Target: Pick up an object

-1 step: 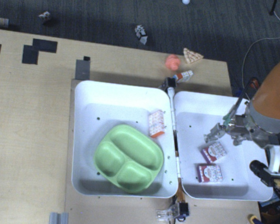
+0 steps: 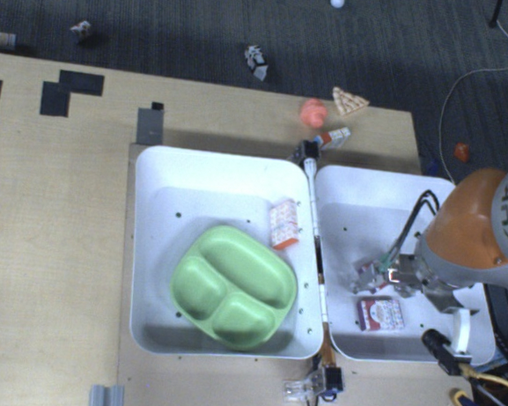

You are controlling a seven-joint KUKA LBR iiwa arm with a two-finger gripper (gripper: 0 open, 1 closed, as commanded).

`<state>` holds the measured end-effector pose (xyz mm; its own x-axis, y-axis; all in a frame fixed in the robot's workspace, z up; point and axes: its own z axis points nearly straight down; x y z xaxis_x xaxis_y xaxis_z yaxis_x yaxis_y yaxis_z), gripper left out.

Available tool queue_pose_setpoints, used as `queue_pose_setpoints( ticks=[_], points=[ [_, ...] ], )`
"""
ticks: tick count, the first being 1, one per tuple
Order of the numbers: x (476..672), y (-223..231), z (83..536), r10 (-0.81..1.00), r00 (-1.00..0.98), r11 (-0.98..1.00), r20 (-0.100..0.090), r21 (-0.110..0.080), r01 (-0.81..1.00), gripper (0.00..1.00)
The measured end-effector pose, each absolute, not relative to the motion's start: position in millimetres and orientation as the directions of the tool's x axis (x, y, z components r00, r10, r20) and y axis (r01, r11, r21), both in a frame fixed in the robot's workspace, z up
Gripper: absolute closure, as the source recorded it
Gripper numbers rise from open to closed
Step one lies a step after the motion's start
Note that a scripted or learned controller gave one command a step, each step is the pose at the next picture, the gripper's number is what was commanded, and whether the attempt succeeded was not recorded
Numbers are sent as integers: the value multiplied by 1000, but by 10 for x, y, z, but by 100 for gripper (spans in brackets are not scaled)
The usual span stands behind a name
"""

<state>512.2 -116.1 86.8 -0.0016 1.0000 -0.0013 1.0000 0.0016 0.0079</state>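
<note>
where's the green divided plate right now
The green divided plate lies in the left bin, toward its front, just below the small orange-and-white packet.

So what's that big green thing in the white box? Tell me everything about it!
It is a green plate, the kind with dividers, and it looks like smooth plastic. It has rounded corners and three sections: one long one along the top and two smaller ones below. It sits face up, turned at an angle, in the left bin, filling much of the floor and lying close to the front wall. A small orange and white packet lies just beyond its upper right edge.
</note>
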Motion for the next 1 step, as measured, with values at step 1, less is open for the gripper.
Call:
queue_pose_setpoints(
  ticks=[1],
  points=[
    [5143,-1158,983,1000,-3,3,-3,15,1000,100]
  ],
)
